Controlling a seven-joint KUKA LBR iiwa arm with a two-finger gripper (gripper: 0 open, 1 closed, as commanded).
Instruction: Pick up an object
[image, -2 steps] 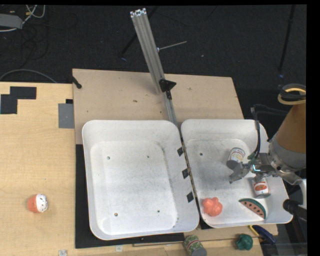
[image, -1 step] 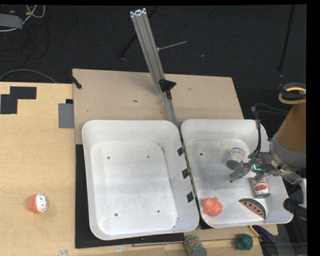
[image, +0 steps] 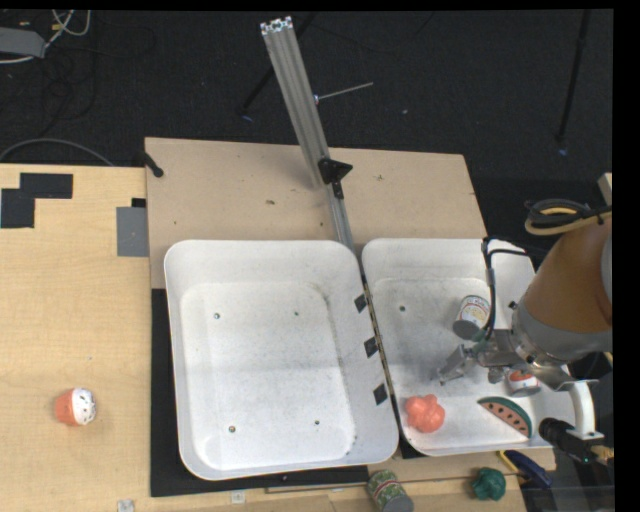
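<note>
My pincer (image: 452, 368) hangs open, gripping nothing, in the right shallow white bin (image: 420, 270). The lumpy pink-red toy (image: 425, 413) lies just beside it at seven o'clock.

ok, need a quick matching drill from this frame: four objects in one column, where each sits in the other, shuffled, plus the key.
Things:
1. pink toy
2. watermelon slice
3. small can
4. orange and white ball

Places:
A. on the wooden surface left of both bins
B. right bin, front edge, near the divider
C. right bin, front right corner
D. right bin, middle, just behind the gripper

Pairs: 1-B, 2-C, 3-D, 4-A
</note>
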